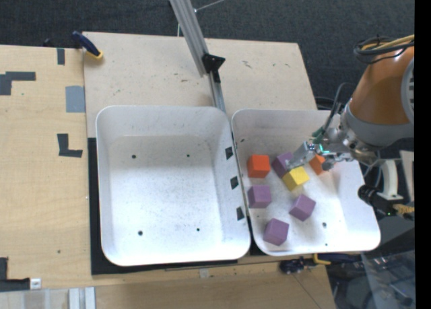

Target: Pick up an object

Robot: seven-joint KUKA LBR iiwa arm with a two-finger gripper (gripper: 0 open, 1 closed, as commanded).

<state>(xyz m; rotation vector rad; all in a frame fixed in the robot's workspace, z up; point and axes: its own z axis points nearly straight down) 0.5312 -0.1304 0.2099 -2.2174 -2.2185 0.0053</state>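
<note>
The arm (384, 99) is seen reaching in from the right, over the right bin (350, 233). The end effector (311, 154) is positioned low inside that bin, near its middle. Whether it is spread or pressed together cannot be told; the tip is too small and cluttered.

Blocks are all located in the right bin:
- orange cube (258, 165), left of the end effector, clearly apart from it
- purple cube (283, 162), just beside the tip, possibly touching; contact cannot be confirmed
- yellow cube (295, 178), directly below the tip, touching or nearly touching the purple one above it
- second orange block (318, 164), partly hidden at the tip's right side; a grasp on it cannot be confirmed
- purple cube (259, 196), lower left
- purple cube (302, 207), lower middle
- purple cube (275, 231), nearest the front wall

The left bin (108, 126) is seen beside it, walls touching at the middle. Both bins are carried on the worktop (135, 65). A slanted metal rail (188, 21) is seen crossing above the bins. A blue-and-yellow item (87, 45) is seen at the worktop's far left corner.
</note>
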